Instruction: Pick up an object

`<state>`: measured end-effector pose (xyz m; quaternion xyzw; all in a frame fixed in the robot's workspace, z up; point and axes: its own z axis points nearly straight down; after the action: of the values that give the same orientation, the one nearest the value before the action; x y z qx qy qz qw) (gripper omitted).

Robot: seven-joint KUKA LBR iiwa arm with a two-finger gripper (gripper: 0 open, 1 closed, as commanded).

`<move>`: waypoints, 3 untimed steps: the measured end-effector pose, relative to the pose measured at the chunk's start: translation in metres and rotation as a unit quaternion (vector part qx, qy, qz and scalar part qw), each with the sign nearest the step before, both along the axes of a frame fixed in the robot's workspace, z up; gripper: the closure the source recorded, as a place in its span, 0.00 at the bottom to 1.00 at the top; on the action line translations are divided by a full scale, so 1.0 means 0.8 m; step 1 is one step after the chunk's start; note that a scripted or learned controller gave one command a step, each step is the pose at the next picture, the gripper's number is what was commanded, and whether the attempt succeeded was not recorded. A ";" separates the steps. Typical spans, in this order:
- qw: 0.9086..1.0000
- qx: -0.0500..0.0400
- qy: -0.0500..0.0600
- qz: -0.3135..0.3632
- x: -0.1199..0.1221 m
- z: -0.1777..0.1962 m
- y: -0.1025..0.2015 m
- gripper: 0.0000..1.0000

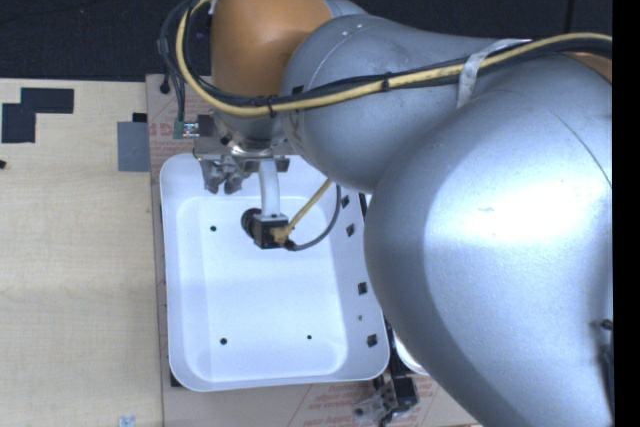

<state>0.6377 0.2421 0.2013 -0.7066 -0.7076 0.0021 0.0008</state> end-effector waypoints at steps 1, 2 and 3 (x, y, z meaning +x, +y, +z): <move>1.000 0.000 -0.001 0.001 0.002 0.001 0.001 1.00; 1.000 -0.001 0.000 0.003 0.002 0.013 0.001 1.00; 1.000 -0.001 0.001 0.005 0.002 0.025 0.001 1.00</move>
<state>0.6389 0.2429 0.2214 -0.7030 -0.7112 0.0041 0.0008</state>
